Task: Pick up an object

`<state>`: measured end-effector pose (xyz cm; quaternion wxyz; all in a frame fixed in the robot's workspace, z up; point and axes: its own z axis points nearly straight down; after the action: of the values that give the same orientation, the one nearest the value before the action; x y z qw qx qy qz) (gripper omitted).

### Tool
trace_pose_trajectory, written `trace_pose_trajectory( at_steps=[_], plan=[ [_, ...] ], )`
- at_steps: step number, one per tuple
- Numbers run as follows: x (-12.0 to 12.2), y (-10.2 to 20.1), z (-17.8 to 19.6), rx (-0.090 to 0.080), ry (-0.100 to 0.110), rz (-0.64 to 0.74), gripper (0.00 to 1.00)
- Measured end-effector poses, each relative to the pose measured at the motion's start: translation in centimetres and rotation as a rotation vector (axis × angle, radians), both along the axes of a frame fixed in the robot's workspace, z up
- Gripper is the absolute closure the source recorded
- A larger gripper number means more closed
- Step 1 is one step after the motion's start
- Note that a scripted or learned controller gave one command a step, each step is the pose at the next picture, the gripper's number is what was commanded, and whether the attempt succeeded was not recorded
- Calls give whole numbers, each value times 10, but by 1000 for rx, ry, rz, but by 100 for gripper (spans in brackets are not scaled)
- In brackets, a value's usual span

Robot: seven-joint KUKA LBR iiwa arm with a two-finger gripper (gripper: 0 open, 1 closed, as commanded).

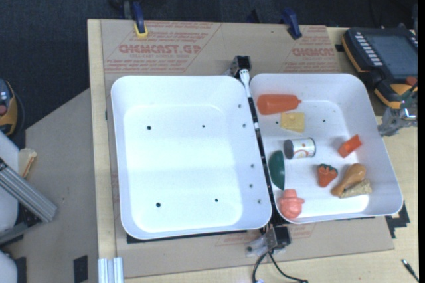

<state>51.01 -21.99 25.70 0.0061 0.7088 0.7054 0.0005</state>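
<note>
The right bin (372,109) holds several small objects. An orange carrot-like piece (277,103) lies near its far left corner, with a pale yellow chunk (293,121) just below it. A small can (300,148) lies on its side in the middle. To the right is a small orange-red piece (350,145). A dark green object (277,169) rests against the left wall. A red strawberry-like toy (326,175) and a brown pear-shaped item (350,181) sit near the front right. A pink object (290,203) lies at the front left corner.
The left bin (179,155) sits beside the right one on a cardboard sheet (199,46). A teach pendant (385,52) lies at the far right. Blue clamps (139,12) (291,22) hold the board's far edge. Cables (272,252) run at the front.
</note>
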Motion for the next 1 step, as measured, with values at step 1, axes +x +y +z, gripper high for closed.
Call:
trace_pose_trajectory(
  at_steps=[1],
  plan=[
    [-27, 105, -11, 14, 14, 13, 100]
  ],
)
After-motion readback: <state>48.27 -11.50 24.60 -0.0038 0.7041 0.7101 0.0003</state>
